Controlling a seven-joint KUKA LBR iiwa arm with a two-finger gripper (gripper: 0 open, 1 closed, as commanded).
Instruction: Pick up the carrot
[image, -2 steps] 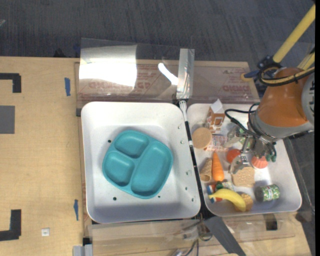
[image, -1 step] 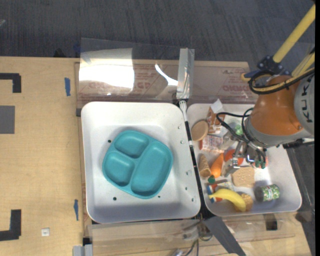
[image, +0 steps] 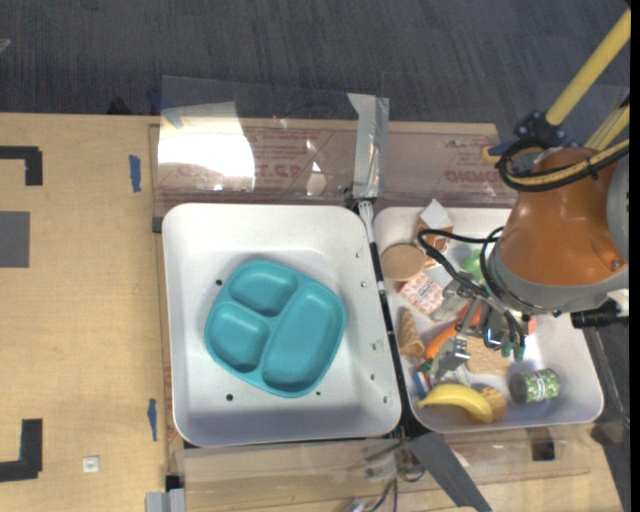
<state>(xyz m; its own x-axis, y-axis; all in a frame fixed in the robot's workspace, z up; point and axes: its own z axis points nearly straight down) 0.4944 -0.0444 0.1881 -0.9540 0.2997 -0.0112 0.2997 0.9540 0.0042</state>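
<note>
The carrot (image: 439, 345) is a small orange piece lying among the clutter in the middle of the right bin (image: 580, 405). My gripper (image: 459, 349) hangs low over that spot, its metal tip just right of the carrot's visible end. The arm's orange band (image: 555, 235) and grey wrist cover the bin's far right part. A thin orange strip (image: 468, 318) shows beside the gripper body; I cannot tell whether it belongs to the carrot.
A banana (image: 460, 401) lies at the right bin's near edge, with a green can (image: 535, 385) to its right. A brown round item (image: 403, 262) and a pink packet (image: 425, 292) sit toward the back. The left bin (image: 190, 250) holds a teal divided plate (image: 275, 327).
</note>
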